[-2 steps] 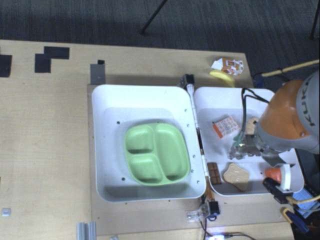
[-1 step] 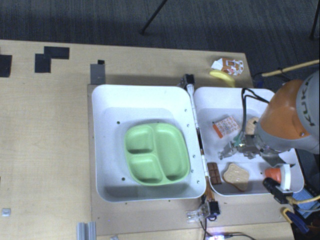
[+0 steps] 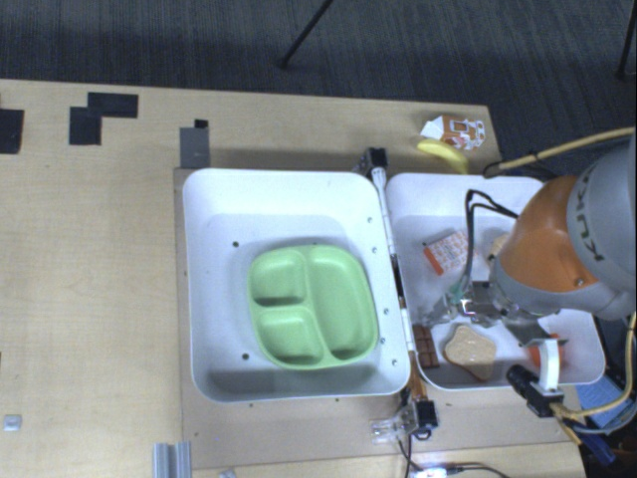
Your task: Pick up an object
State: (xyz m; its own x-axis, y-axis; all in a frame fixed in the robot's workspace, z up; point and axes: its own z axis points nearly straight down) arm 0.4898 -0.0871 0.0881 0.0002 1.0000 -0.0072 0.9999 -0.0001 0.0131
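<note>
Pincer (image 3: 460,307): low inside the right bin (image 3: 418,217), in its near-left part; how far open it is cannot be told, the wrist covers it from above.
Hold: nothing seen gripped.
Arm (image 3: 557,247): grey with an orange band, reaches in from the right over the right bin.
Tan lump (image 3: 470,351): nearest thing to the pincer, just beside it on the near side, on the right bin floor; possibly a bread-shaped toy, too blurred to be sure.
Brown bar (image 3: 426,345): against the right bin's left wall, just beside the tan lump.
Red-and-white packet (image 3: 447,252): on the right bin floor, on the far side of the pincer, apart from it.
Red-and-white item (image 3: 546,357): near-right corner of the right bin, partly under the arm.
Left bin (image 3: 214,227): touches the right bin along the shared edge.
Green tray (image 3: 312,305): three compartments, flat in the middle of the left bin, well apart from the pincer.
Banana (image 3: 441,150): on the bench (image 3: 90,287) beyond the right bin's far rim.
Small packet (image 3: 458,129): touching the banana, same spot.
Black tape marks (image 3: 100,116): far-left of the bench.
</note>
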